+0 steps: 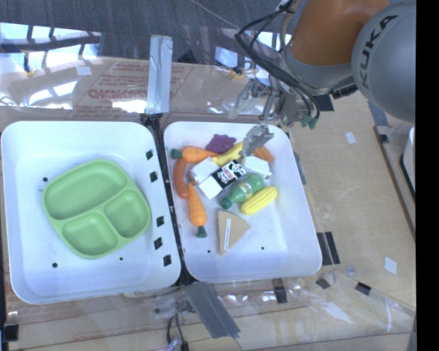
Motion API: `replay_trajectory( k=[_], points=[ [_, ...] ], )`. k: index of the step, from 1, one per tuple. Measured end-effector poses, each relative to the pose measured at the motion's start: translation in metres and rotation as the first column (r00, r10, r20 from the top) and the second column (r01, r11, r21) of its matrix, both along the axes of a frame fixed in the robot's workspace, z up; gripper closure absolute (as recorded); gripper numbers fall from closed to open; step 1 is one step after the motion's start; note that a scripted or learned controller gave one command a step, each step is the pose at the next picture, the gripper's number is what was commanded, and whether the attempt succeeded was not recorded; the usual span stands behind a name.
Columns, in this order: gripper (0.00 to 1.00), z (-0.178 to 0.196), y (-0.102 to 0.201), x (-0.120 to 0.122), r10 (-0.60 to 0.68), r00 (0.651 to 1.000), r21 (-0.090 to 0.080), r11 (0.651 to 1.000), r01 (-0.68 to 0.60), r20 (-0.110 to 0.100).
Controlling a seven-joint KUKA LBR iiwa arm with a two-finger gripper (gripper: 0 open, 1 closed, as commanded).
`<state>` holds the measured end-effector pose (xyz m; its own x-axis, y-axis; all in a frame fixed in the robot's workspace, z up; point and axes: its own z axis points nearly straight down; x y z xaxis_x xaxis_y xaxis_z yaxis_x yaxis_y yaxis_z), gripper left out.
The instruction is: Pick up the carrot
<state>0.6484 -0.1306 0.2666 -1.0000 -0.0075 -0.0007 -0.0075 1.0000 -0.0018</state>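
An orange carrot (197, 208) with a small green top lies in the left part of the right bin (293, 247), pointing toward the near edge. More orange pieces lie close by: one (181, 178) along the bin's left wall, one (198, 153) at the pile's far left, one (264, 153) at its far right. The gripper (257, 138) hangs low over the far right of the pile, beside that last orange piece and well to the right of the carrot. Nothing shows in its grasp.
The pile also holds purple grapes (221, 142), a yellow strip (230, 152), white cartons (205, 172), a green bottle (243, 190), corn (259, 200) and a tan wedge (232, 230). A green divided plate (95, 207) lies in the left bin (22, 269).
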Motion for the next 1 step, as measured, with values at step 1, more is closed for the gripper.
replay_trajectory(
  k=[1],
  points=[
    [0.00, -0.1416, -0.0023, -0.0406, -0.026, 1.000, 0.001, 1.000, 0.026, 0.002]
  ],
)
